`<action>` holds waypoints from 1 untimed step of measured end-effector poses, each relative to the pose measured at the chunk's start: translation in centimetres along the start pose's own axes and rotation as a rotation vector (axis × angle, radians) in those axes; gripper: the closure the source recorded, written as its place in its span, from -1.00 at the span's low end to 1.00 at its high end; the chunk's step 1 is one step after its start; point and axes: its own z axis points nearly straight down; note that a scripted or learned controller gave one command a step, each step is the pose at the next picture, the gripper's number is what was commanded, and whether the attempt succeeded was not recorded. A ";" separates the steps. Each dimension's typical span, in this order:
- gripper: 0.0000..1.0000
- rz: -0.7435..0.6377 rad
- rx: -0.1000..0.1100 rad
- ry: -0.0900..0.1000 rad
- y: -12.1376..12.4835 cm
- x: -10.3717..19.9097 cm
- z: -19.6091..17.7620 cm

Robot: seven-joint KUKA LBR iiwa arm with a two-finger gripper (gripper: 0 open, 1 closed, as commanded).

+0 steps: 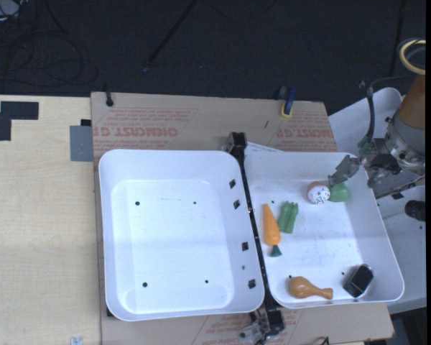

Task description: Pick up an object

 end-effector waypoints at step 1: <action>-1.00 0.004 0.015 0.005 -7.1 -1.6 12.6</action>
